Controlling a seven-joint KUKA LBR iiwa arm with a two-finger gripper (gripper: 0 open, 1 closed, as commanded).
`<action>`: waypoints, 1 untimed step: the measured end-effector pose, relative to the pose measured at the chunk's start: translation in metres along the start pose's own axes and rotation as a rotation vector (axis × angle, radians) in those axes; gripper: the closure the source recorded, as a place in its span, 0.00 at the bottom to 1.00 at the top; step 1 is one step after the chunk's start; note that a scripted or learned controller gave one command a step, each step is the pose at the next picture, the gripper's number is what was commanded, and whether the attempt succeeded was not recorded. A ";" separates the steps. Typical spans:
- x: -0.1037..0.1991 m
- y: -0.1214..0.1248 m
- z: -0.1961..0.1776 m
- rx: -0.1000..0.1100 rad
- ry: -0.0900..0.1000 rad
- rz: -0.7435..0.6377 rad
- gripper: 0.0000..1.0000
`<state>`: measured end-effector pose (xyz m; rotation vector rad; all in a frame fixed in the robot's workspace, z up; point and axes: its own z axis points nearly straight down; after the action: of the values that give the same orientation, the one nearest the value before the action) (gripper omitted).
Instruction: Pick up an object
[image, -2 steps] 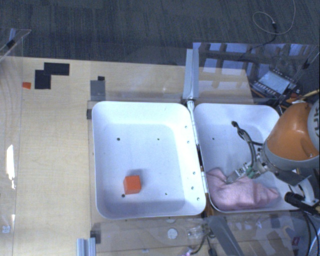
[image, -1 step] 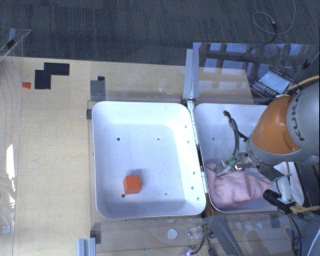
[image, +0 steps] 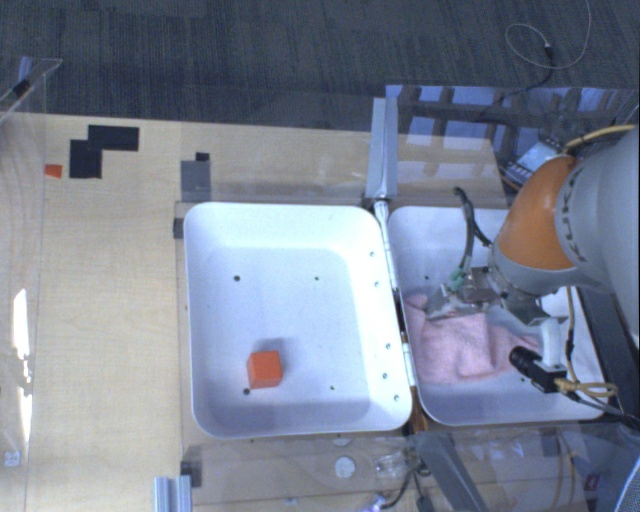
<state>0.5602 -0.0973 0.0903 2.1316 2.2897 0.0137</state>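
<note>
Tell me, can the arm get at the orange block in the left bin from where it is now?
Probably yes. The orange block lies alone on the left bin's floor with nothing over it. The arm is above the right bin, its tool by the pink cloth, so it must cross the divider.

Wooden bench (image: 110, 330) with two white bins (image: 285, 235)
</note>
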 end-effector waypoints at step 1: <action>0.038 0.079 -0.096 0.006 0.001 0.163 0.00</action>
<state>0.6346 -0.0531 0.1872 2.3151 2.1123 0.0105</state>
